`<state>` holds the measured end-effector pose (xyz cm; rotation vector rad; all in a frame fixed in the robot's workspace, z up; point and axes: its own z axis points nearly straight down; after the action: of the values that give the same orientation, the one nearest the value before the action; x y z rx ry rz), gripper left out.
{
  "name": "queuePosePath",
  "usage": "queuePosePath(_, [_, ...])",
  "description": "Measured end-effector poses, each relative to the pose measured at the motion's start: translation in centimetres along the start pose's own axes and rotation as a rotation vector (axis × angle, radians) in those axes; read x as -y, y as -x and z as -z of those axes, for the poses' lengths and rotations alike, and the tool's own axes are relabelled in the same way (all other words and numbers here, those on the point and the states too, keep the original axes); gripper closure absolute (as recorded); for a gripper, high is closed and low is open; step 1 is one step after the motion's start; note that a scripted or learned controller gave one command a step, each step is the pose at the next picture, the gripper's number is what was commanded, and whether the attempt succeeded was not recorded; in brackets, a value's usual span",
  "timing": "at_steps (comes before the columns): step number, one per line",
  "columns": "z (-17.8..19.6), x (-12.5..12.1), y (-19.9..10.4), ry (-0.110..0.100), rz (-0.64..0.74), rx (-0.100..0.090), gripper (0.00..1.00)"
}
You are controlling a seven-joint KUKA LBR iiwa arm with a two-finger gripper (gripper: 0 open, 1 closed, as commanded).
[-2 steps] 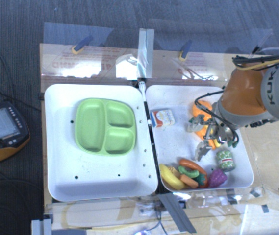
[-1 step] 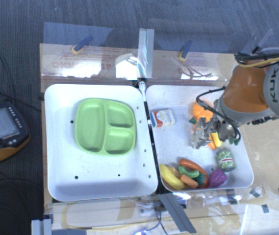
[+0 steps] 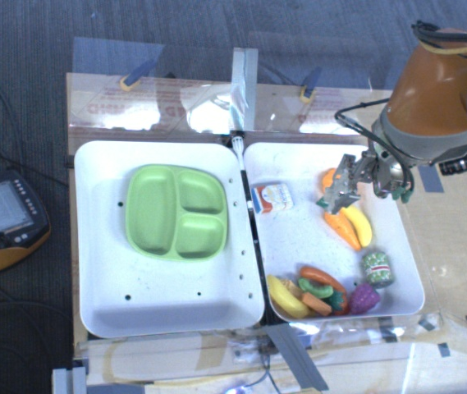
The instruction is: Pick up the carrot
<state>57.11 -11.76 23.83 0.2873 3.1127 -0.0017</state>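
A: Left bin [image 3: 102, 245]?
B: Green divided plate [image 3: 176, 212], nothing else.

A: Right bin [image 3: 278, 257]?
B: Small carton [image 3: 272, 197] near its left wall, toy pile along the near edge.

A: Carrot?
B: Carrot [image 3: 342, 229] sits mid-right in the right bin, touching a yellow piece [image 3: 359, 225], long axis slanting toward the bin's near right corner.

A: Gripper?
B: Gripper [image 3: 341, 194] hovers just above the carrot's upper end, fingers spread, pinching nothing. Carrot lies just nearward of it.

The gripper [image 3: 341, 189] hangs low in the right bin [image 3: 299, 240], just beside an orange carrot [image 3: 341, 227] and banana [image 3: 359, 224] (touching each other). The left bin [image 3: 102, 302] bears a green tray [image 3: 176, 212].
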Motion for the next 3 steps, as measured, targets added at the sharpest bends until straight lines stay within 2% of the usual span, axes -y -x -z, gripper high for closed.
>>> queuePosePath(1, [-8.1, 6.3, -3.9, 0.0, 0.14, -0.019, 1.0])
queuePosePath(2, [-14.7, 8.8, 0.9, 0.0, -0.146, -0.007, 1.0])
queuePosePath(3, [-15.3, 8.5, 8.4, 0.002, -0.233, -0.082, 1.0])
